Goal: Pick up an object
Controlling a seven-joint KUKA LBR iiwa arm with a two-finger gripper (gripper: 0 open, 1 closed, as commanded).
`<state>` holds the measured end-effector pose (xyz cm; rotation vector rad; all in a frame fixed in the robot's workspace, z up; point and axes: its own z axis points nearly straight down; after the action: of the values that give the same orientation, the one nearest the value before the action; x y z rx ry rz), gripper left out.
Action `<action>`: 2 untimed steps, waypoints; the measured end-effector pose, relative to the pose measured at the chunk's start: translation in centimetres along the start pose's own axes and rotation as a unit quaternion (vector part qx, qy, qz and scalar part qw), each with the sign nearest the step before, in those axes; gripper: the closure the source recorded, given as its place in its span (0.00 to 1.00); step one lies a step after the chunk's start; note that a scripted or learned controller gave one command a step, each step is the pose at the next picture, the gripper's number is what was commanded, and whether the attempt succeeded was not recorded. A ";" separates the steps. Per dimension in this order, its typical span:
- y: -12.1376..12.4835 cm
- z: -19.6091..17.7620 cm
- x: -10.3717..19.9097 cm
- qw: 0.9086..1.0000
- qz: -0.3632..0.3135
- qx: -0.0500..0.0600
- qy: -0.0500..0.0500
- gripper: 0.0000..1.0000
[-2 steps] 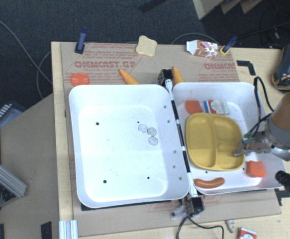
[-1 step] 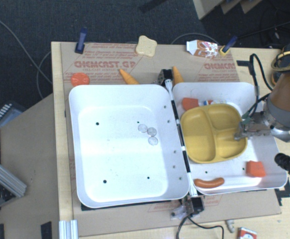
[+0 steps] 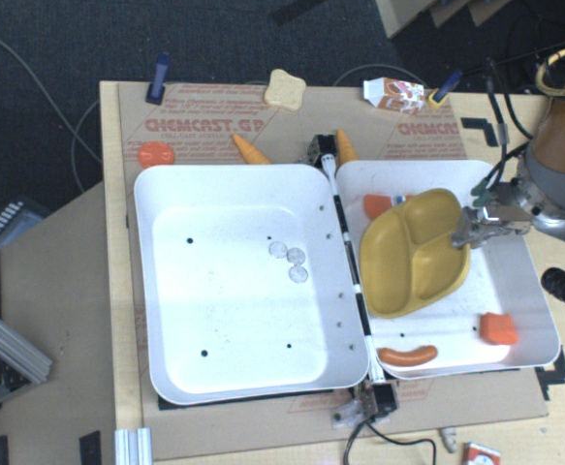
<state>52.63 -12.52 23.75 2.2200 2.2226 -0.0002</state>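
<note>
Cardboard-topped bench (image 3: pixel 214 129) with two white bins, right bin (image 3: pixel 529 303) has yellow bowl (image 3: pixel 413 255) tilted against the divider, gripper (image 3: pixel 464 229) pinched shut on the bowl's right rim, sausage (image 3: pixel 407 356) and orange block (image 3: pixel 498 328) nearby.

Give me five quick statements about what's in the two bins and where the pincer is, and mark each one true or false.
1. The yellow bowl is in the right bin. True.
2. The sausage lies in the left bin. False: it lies near the right bin's front edge.
3. The pincer is at the bowl's right rim. True.
4. An orange block sits in the right bin's front right corner. True.
5. The left bin holds a big red ball. False: it holds a few small clear round pieces.
</note>
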 end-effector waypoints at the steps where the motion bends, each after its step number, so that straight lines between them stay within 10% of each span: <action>1: 3.2 -2.0 2.1 1.000 0.000 -0.001 -0.001 1.00; 2: 0.0 1.0 4.5 1.000 0.004 -0.010 -0.008 1.00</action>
<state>52.60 -8.06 22.72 2.2120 2.1959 0.0047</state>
